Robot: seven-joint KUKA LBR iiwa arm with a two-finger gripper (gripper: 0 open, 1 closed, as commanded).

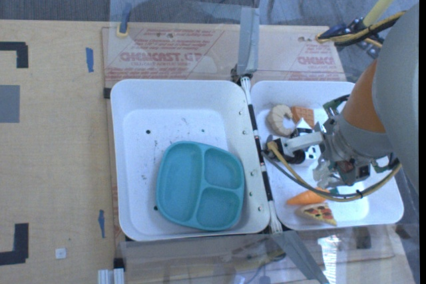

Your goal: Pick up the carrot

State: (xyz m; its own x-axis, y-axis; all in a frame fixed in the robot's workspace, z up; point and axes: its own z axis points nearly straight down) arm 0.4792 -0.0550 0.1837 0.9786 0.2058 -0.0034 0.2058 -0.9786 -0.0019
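The carrot point(306, 197) is a small, smooth orange piece, tapered toward its left end, and lies almost flat on the floor of the right bin point(386, 213), just below and slightly left of the gripper point(331, 171). Whether the gripper is spread or closed cannot be told from this view, because the wrist and its cables hide its tip. Just beneath the carrot, touching or nearly touching it, rests a toy pizza slice point(319, 212), a tan wedge with red spots. A yellow-and-black cable point(299, 176) loops from the wrist across the bin floor between the gripper and the carrot, passing close over the carrot's upper edge. Up and to the left of the gripper sits a rounded beige item point(280, 118) with a bitten-looking notch, and beside it an orange-red block point(303, 115). Far to the left of the gripper, the left bin point(133, 110) holds a teal divided plate point(200, 186) of matte plastic with three compartments and rounded corners. Both bins are shallow, glossy white plastic; dark specks dot the left one's floor.
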